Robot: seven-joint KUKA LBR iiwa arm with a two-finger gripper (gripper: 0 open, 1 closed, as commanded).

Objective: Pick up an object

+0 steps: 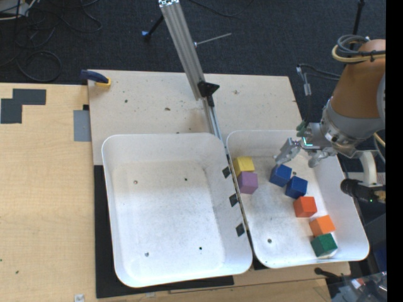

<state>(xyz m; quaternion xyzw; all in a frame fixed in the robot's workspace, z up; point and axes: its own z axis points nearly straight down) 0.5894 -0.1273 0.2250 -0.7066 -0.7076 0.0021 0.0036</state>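
Note:
The right bin (pixel 277 257) holds several small blocks: a yellow one (pixel 244 164) and a purple one (pixel 248 182) by its left wall, two blue ones (pixel 281 174) (pixel 296 187) in the middle, then a red-orange one (pixel 305 206), an orange one (pixel 323 224) and a green one (pixel 324 245) toward the front right. My gripper (pixel 301 153) hangs just above and behind the upper blue block, its fingers spread open with nothing between them.
The left bin (pixel 126 168) sits beside the right one, split from it by a ridge with black clips (pixel 233 199). A slanted metal post (pixel 186 49) rises behind the bins. A clamp (pixel 96 78) lies at the bench's back left corner.

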